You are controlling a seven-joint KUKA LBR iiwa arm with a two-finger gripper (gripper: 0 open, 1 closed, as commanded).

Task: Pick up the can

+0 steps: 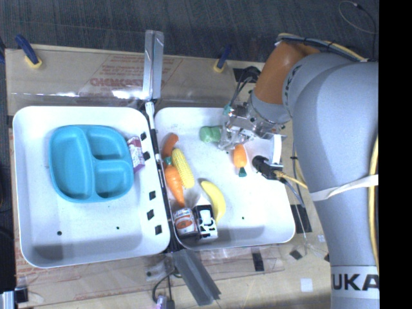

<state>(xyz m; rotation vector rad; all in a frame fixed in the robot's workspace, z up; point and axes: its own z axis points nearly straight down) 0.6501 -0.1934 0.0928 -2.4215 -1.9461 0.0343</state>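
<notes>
A dark grey carpet (96, 8) covers the floor beyond the bench, with a thin cable (358, 11) curling across it at the upper right. The bench top is a pale brown board (84, 69) under clear plastic sheeting, held at its far edge by blue clamps (27, 50). Even, bright light falls from above.

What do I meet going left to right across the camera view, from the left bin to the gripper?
Blue divided plastic tray → small purple packet → yellow corn cob → green rounded toy → gripper.
</notes>
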